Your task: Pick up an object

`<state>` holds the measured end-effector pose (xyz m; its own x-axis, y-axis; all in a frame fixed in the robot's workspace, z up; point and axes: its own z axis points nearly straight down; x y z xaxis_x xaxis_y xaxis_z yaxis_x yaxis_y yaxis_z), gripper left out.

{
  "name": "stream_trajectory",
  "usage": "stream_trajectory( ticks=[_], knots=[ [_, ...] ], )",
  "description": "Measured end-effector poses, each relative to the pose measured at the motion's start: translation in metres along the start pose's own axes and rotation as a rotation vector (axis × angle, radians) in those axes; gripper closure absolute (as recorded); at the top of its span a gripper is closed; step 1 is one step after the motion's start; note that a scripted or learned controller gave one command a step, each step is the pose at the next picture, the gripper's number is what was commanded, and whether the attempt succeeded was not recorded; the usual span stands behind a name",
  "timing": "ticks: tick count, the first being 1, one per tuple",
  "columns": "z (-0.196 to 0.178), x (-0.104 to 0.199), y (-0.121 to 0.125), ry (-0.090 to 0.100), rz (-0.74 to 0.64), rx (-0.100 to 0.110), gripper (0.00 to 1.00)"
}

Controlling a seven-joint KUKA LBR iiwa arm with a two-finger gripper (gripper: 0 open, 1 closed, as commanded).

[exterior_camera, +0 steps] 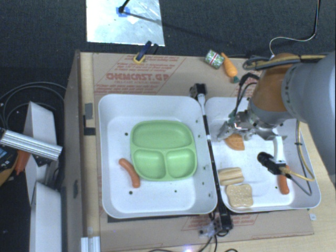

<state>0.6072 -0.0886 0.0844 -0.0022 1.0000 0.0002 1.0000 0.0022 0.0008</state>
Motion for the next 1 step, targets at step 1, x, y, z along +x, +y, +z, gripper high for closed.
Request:
stream_trajectory(
  ticks=[1],
  knots=[
    [-0.0109, 0.0001, 0.0010, 0.001, -0.001, -0.002, 1.00]
  ],
)
